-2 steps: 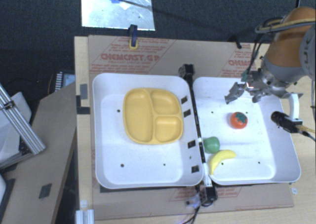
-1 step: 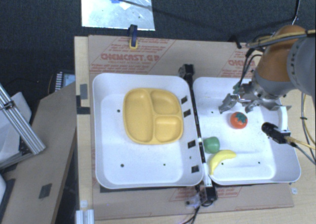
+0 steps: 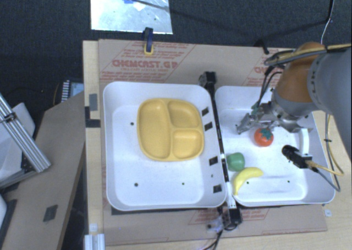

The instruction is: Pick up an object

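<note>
1 yellow tray (image 3: 169, 129) fills the left bin (image 3: 118, 188); 3 toy fruits lie right: tomato (image 3: 263, 137), green fruit (image 3: 236, 161), banana (image 3: 246, 177). Hand (image 3: 250, 124) grip unclear. Cardboard (image 3: 144, 63) reads "CHEMCAST".

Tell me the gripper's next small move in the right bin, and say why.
Probably a short drop straight onto the tomato. The gripper sits just above and slightly left of it in the right bin, nothing shows between its fingers, and the tomato is the nearest item. The green piece and the banana lie farther off, near the bin's left wall.
</note>
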{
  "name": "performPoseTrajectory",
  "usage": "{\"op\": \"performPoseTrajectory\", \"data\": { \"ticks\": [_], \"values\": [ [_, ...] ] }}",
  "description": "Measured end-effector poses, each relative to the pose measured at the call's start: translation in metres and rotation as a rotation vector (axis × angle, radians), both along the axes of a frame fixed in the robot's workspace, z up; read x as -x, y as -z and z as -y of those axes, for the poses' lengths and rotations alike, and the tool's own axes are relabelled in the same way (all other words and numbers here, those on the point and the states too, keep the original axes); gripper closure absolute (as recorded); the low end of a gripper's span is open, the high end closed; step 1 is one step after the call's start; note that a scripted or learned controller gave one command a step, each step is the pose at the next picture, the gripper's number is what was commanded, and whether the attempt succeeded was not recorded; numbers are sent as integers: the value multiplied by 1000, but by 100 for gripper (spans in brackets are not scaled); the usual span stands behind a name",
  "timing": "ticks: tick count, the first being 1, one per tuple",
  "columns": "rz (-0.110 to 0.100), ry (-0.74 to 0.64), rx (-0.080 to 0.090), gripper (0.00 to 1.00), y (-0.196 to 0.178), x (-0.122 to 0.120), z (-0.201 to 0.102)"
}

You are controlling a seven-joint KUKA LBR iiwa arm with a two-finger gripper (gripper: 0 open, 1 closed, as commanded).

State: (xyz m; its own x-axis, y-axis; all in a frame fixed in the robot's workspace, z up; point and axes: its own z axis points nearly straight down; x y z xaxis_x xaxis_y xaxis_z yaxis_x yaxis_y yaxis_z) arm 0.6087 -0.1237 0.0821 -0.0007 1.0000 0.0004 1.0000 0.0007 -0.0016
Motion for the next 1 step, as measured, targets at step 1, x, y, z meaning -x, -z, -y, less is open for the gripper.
{"op": "performPoseTrajectory", "data": {
  "ticks": [1],
  "values": [
    [5, 1, 2, 100, -13, -1, 1]
  ]
}}
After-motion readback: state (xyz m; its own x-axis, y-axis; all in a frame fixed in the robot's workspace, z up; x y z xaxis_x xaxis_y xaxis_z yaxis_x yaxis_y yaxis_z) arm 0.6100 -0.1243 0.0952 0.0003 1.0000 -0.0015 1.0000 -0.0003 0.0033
